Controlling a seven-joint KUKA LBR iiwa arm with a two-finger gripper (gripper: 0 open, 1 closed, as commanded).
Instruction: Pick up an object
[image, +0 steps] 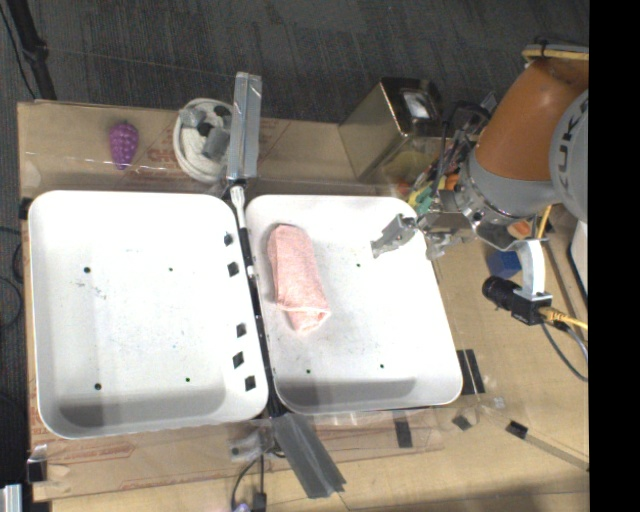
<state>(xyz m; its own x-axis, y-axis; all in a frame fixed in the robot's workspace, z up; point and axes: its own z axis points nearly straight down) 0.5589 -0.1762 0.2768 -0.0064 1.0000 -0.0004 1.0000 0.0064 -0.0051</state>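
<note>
Gripper (392, 238) state cannot be told, since the tool is small and blurred where it is seen over the upper right part of the right bin (440, 340); nothing is seen held by it.

Taken from the left: a purple object (123, 143) is seen on the bench (60, 120) behind the left bin (60, 400), and just beside it a white roll (202, 138). Nothing is seen lying in the left bin. In the right bin a pink rolled cloth (296, 277) is laid lengthwise near the left wall, close to the divider between the bins. The gripper is well apart from it, to its right and slightly above. Further right the arm (525, 120) is seen, with its orange band.

The cloth is judged the likely target, and no approach to it has been made. It is judged soft, so only a loose fold may be pinched and may slip out on lifting. Because the cloth lies close to the wall, one finger may be blocked by the rim, or the cloth may be pushed aside rather than grasped.
</note>
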